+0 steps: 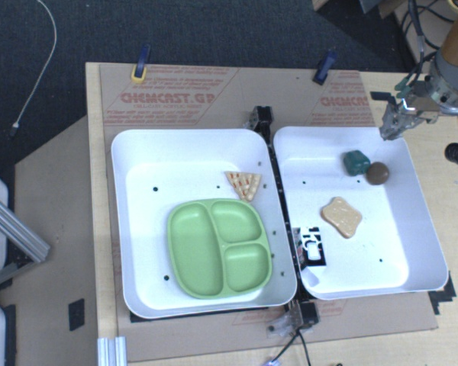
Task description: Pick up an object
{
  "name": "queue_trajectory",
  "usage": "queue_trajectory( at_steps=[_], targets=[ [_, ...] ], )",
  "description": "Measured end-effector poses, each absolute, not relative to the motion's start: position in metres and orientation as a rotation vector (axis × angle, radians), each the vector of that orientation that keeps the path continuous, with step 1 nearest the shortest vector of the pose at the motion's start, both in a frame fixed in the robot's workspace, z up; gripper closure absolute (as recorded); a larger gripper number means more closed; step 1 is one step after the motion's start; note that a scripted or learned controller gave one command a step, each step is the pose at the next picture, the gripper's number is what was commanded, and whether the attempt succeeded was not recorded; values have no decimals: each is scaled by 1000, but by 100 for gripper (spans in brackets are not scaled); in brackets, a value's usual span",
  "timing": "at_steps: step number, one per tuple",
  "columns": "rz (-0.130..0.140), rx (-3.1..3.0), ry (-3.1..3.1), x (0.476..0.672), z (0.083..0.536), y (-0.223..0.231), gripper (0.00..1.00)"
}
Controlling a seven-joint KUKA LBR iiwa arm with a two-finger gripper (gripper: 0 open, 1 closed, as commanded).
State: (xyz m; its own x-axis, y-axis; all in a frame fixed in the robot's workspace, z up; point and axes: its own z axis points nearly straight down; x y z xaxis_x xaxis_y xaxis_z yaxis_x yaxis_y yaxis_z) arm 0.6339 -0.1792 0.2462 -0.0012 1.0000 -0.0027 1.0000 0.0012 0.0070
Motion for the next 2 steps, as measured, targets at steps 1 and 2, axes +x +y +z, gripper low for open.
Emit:
queue_trajectory(
  at_steps=[1,2],
  targets=[
    [-1,2220,2229,609,235,-134,100],
    [-1,2220,2230,591,223,-81,100]
  ],
)
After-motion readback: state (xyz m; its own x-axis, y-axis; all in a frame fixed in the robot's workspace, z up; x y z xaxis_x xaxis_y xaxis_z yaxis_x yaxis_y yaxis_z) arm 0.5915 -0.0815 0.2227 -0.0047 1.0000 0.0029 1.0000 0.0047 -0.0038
